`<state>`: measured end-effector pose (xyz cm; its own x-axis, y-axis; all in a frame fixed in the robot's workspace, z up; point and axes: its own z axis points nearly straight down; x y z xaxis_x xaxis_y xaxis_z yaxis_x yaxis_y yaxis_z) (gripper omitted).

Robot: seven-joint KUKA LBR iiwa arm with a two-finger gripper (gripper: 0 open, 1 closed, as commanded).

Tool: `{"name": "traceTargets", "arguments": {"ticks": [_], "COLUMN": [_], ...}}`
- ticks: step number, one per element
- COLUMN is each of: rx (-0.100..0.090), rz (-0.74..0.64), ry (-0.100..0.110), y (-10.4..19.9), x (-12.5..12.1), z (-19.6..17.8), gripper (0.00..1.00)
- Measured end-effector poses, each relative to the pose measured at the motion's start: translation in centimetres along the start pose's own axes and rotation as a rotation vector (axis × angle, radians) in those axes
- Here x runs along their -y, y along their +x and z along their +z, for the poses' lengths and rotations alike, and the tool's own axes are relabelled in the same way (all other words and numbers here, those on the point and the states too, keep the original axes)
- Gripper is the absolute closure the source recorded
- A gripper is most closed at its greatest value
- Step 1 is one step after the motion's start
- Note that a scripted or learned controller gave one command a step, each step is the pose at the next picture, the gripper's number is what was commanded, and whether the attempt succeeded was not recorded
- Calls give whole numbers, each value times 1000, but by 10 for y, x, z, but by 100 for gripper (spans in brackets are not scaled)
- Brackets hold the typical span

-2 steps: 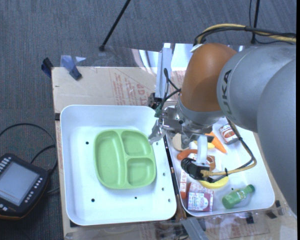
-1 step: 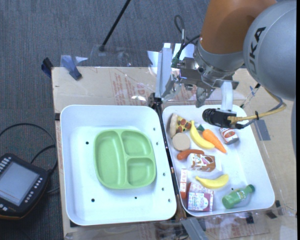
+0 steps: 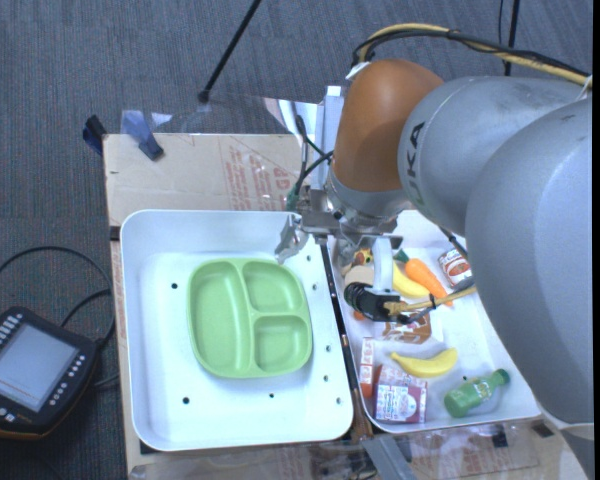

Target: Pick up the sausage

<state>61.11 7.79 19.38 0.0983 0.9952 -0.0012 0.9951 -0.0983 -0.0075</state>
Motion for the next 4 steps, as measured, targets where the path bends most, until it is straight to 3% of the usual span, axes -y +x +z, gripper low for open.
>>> {"name": "traceTargets", "arguments": {"ticks": [1, 2, 3, 4], "rx": [0, 1, 0, 0], "rz": [3, -402, -430, -457], "ry": [3, -7, -3, -3], "y": [-1, -91, -71, 3], "x": [0, -35, -34, -32], "z": [-9, -225, -68, -45], "gripper": [100, 100, 100, 100]}}
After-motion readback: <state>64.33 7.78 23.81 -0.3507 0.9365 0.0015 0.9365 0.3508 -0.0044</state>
